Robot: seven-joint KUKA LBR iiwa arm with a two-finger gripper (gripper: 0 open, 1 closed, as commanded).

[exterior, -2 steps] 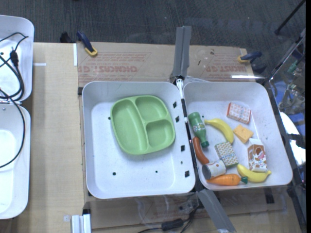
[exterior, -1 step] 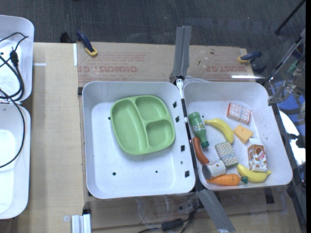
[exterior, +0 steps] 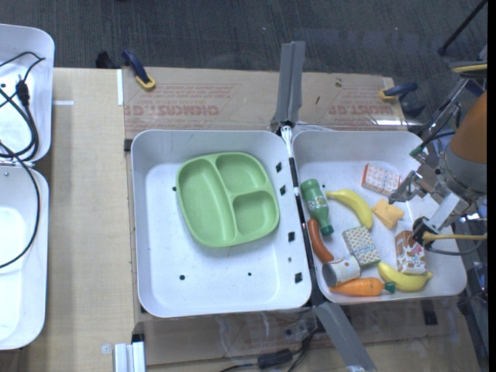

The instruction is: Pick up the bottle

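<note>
The bottle (exterior: 315, 204) is green with a white label. It lies on its side near the left wall of the right bin (exterior: 457, 285), cap toward the back. My gripper (exterior: 411, 214) hangs over the right part of that bin, well to the right of the bottle and apart from it. It hovers by an orange cheese wedge (exterior: 387, 213) and a brown snack packet (exterior: 409, 253). Its fingers look spread, and nothing sits between them.
Around the bottle lie a yellow banana (exterior: 353, 205), a red chili (exterior: 319, 242), a checkered box (exterior: 361, 245), a small cup (exterior: 342, 270), a carrot (exterior: 360, 287), a second banana (exterior: 404, 277) and a pink box (exterior: 381, 179). The left bin (exterior: 155, 270) holds a green divided plate (exterior: 229, 198).
</note>
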